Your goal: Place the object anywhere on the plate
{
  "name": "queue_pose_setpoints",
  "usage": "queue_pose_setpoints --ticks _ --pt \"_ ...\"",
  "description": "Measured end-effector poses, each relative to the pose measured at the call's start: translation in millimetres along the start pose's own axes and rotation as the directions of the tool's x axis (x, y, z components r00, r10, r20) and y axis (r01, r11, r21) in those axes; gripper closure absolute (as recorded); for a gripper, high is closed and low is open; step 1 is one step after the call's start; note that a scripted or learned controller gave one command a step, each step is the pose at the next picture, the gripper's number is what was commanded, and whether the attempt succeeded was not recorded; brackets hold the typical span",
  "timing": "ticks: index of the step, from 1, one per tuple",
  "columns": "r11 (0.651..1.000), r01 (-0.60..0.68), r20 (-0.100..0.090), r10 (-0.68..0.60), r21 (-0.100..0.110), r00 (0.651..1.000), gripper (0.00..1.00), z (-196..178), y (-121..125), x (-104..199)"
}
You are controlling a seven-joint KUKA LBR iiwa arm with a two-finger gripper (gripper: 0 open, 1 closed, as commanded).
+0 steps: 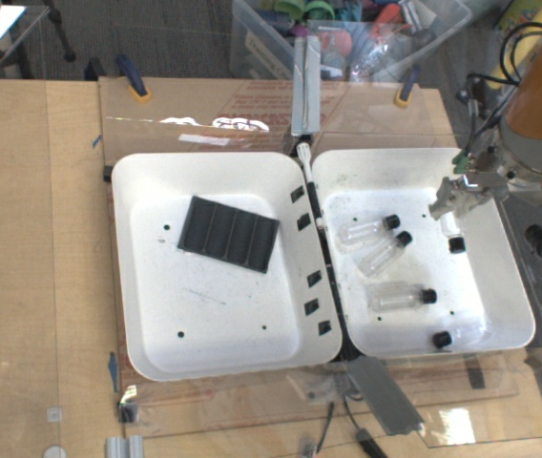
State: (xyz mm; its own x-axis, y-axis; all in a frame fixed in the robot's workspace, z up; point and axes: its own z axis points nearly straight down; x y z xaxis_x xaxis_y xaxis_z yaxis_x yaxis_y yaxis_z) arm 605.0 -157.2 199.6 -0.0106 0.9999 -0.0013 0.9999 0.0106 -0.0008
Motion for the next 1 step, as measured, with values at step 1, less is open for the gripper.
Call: queue_pose_setpoints --ticks 1 --pt "0.942 -0.337 0.0 0.337 -0.002 0.942 1.0 -53.2 -14.0 -61.5"
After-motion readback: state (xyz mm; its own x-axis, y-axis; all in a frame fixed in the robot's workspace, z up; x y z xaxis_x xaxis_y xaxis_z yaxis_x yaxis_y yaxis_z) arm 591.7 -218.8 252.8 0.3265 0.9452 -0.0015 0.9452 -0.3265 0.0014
